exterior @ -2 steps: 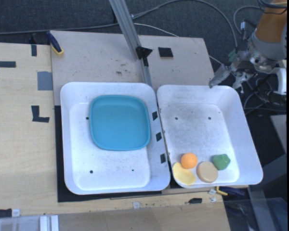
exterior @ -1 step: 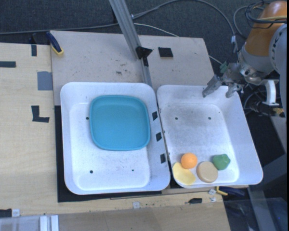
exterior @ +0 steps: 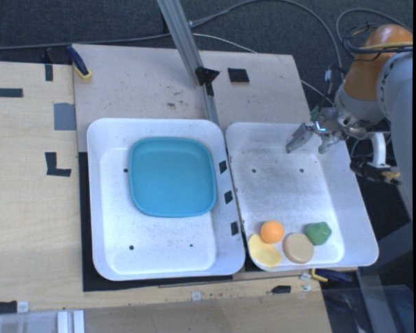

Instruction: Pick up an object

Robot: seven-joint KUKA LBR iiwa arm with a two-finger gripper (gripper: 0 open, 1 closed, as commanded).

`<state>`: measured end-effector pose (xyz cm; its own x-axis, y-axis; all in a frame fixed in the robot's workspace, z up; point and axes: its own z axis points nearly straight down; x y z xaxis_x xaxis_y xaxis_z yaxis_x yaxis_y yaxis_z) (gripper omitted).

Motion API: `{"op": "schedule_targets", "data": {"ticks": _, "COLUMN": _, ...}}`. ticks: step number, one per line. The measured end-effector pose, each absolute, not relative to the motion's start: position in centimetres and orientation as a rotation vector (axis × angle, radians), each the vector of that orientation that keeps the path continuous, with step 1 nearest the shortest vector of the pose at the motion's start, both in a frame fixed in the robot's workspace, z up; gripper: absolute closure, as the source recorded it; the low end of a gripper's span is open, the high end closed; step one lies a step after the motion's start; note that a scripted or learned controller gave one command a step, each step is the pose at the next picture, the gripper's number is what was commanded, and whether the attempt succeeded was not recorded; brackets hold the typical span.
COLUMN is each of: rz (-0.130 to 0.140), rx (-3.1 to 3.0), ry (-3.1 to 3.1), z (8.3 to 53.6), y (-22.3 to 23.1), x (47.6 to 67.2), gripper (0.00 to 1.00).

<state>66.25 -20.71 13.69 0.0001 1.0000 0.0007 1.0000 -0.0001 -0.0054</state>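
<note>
Four small objects lie together along the near edge of the right bin (exterior: pixel 284 179): an orange ball (exterior: pixel 271 232), a yellow piece (exterior: pixel 263 252), a tan round piece (exterior: pixel 298 248) and a green piece (exterior: pixel 319 233). My gripper (exterior: pixel 309 143) hangs over the far right part of that bin, well away from them. It is open, its two fingers spread apart with nothing between them.
A square blue plate (exterior: pixel 172 176) lies in the left bin (exterior: pixel 104 207). A slanted metal pole (exterior: pixel 187 40) crosses the bench behind the bins. Cables run over the dark floor at the back right.
</note>
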Motion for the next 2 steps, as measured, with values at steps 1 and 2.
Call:
{"op": "schedule_targets", "data": {"ticks": 1, "rz": 0.002, "rx": -2.22, "ry": -2.222, "z": 8.7, "y": -20.6, "x": 66.2, "gripper": 0.0}}
{"op": "schedule_targets", "data": {"ticks": 2, "rz": 0.001, "rx": -2.22, "ry": -2.223, "z": 9.9, "y": -20.6, "x": 66.3, "gripper": 1.0}}
